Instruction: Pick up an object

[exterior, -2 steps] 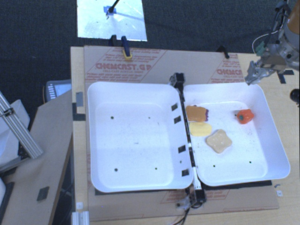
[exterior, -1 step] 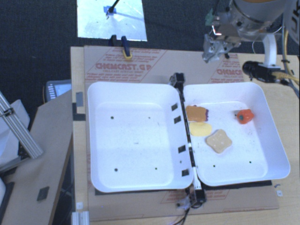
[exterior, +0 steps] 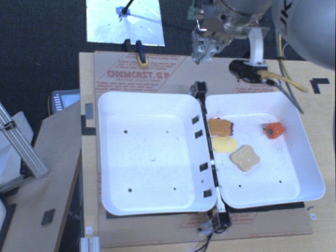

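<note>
Claw (exterior: 202,49) hung high behind bins, state impossible to tell. Nothing picked yet: toast (exterior: 245,157), cheese (exterior: 224,145), orange piece (exterior: 220,127), tomato (exterior: 273,130) lay in right bin (exterior: 307,164). Descent, grasp, lift all remained.

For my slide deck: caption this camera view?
Tool hovers above the bench behind two white bins; toast, orange piece lie in the right bin.

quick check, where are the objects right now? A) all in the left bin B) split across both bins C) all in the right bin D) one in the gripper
C: the orange piece, yellow piece, beige toast-shaped piece and red-orange piece all lie in the right bin, while the gripper is above the bench behind the bins.
</note>
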You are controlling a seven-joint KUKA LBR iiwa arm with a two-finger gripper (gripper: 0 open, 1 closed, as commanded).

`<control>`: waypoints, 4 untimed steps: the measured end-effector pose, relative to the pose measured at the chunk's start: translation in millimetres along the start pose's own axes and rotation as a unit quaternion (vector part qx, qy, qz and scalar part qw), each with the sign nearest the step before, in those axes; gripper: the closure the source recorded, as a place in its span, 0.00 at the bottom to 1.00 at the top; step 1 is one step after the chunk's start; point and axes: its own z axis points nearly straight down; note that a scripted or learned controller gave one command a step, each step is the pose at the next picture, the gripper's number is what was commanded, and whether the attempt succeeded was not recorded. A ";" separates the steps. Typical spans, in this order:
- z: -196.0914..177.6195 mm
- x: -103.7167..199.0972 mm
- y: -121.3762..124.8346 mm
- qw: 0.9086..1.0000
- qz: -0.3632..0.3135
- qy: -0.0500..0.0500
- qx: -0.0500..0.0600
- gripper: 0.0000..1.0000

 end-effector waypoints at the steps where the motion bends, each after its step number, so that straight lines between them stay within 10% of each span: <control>1: 49.9 96.1 17.6 1.000 -0.001 0.000 0.003 1.00; 2: -125.8 117.5 24.3 1.000 0.002 0.002 -0.008 1.00; 3: -114.4 116.7 24.9 1.000 0.003 -0.001 0.001 0.00; 4: -126.1 117.2 24.8 1.000 0.001 0.000 0.000 1.00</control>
